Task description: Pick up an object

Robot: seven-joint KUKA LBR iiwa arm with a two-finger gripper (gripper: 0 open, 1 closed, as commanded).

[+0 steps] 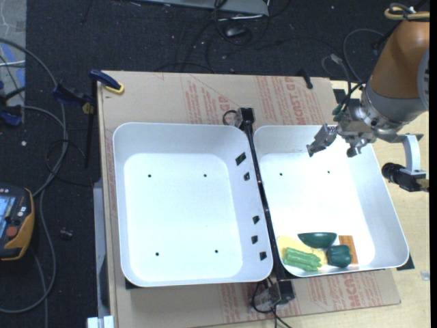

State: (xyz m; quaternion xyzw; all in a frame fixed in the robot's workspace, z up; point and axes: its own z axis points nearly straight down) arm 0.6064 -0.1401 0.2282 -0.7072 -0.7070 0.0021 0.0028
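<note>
My gripper (336,144) hangs over the back edge of the right bin (307,183), its two dark fingers spread apart with nothing between them. Far from it, in the bin's front corner, lies a small pile of objects: a dark teal bowl-shaped piece (318,238), a light green ridged object (301,259), a green rounded object (339,255), a yellow flat piece (290,243) and an orange block (347,241). The grey arm with its orange band (403,53) comes in from the upper right.
The left bin (181,200) sits beside the right one, with a black divider and clips (256,183) between them. Both rest on a cardboard sheet (205,94). Cables and a clamp (106,80) lie at the back.
</note>
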